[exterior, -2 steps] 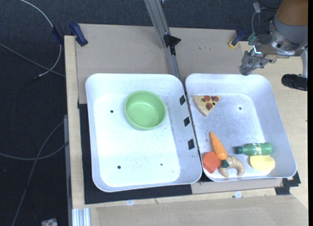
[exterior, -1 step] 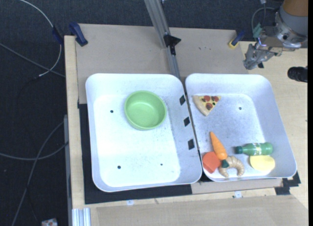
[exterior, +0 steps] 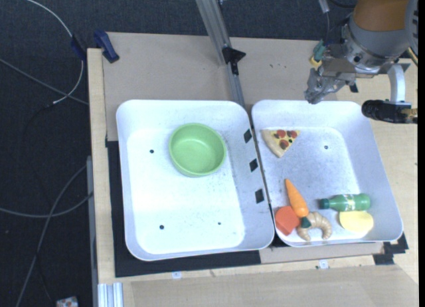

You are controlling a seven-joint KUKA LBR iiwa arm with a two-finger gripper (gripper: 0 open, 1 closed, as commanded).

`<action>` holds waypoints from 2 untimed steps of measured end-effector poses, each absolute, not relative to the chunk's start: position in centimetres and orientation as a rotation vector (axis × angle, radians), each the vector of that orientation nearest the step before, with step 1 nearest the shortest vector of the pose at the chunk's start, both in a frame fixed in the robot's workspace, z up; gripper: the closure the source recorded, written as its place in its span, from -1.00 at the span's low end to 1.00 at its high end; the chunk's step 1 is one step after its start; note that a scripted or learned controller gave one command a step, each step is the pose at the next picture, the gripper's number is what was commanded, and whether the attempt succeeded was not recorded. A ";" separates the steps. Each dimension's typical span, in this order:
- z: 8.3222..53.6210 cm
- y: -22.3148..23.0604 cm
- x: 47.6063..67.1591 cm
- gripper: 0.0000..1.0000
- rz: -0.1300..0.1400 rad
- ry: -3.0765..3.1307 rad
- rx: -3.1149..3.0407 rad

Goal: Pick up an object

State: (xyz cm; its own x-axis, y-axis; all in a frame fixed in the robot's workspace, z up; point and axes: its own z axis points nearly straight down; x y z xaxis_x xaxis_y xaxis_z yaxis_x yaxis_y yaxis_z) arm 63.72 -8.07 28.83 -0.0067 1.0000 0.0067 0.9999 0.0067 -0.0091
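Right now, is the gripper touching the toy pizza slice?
Apart. In the camera view the gripper sits at the right bin's far rim; bare white floor separates it from the triangular toy pizza slice.

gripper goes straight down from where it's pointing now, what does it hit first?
Most likely the far rim of the right bin. The gripper hangs at that bin's back edge, pointing down. The pizza slice lies nearer the camera, out of line. Height above the rim is unclear from this slant, so it could land just outside on the bench.

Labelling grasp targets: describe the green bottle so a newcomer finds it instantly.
Look in the right bin, at its near right corner. The green bottle lies on its side just above a yellow piece, right of the carrot. It is the only green thing in that bin.
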 end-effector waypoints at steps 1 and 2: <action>28.9 -2.9 62.3 1.00 0.007 -2.218 -2.206; 28.2 1.2 60.2 1.00 0.010 -2.217 -2.206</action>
State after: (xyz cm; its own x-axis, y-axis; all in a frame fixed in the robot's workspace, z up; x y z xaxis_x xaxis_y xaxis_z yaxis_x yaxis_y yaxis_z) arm 60.21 1.22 28.17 -0.0048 1.0000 0.0055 0.9999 0.0049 -0.0146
